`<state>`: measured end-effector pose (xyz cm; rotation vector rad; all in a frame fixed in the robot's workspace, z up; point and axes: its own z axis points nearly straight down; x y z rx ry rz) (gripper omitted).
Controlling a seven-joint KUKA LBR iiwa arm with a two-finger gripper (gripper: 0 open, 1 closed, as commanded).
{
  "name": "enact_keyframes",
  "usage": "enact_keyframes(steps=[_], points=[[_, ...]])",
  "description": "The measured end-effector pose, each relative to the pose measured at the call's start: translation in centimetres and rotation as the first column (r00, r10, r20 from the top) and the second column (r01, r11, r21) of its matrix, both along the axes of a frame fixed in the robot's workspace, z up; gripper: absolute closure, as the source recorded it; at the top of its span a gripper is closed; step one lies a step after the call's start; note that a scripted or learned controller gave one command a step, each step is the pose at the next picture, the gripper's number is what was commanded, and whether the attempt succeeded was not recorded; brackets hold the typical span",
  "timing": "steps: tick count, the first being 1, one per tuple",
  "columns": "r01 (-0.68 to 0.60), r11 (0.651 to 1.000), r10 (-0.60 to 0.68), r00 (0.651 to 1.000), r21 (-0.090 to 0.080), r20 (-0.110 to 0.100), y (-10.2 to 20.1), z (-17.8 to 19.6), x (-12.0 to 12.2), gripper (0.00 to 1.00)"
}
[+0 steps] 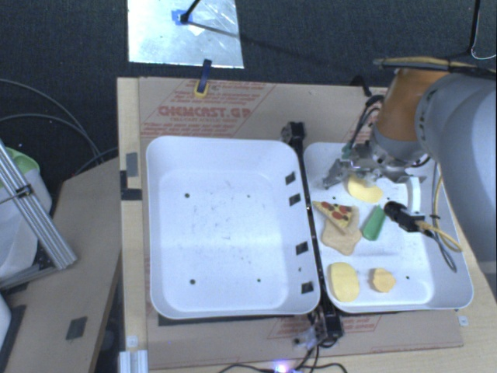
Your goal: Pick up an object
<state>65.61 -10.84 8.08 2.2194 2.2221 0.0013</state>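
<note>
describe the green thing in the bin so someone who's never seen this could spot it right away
Start at the right bin, the one the arm reaches into. Near its middle, just right of the pizza slice toy, lies the green piece, a short stick set at a slant. It is the only green item there; the neighbours are yellow or tan.

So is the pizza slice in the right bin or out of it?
In. The pizza slice lies flat on the floor of the right bin, near its left wall, resting on a tan piece beside a green item.

Red lettering, seemingly "CHEMCAST GP", on the brown sheet [233,103] beneath both white bins.
</note>
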Motion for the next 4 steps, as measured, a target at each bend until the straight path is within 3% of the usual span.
enact_keyframes(steps=[1, 2, 3, 4], points=[[-0.001, 1.000, 0.001, 1.000, 0.000, 0.005, 0.0, 1.6, 0.1, 1.00], [-0.001, 1.000, 0.001, 1.000, 0.000, 0.005, 0.0, 1.5, 0.1, 0.00], [0.009, 1.000, -0.009, 1.000, -0.003, -0.003, -9.0, 1.7, -6.8, 0.00], [-0.005, 1.000, 0.005, 1.000, 0.002, -0.002, -1.9, 0.3, -8.4, 0.00]])
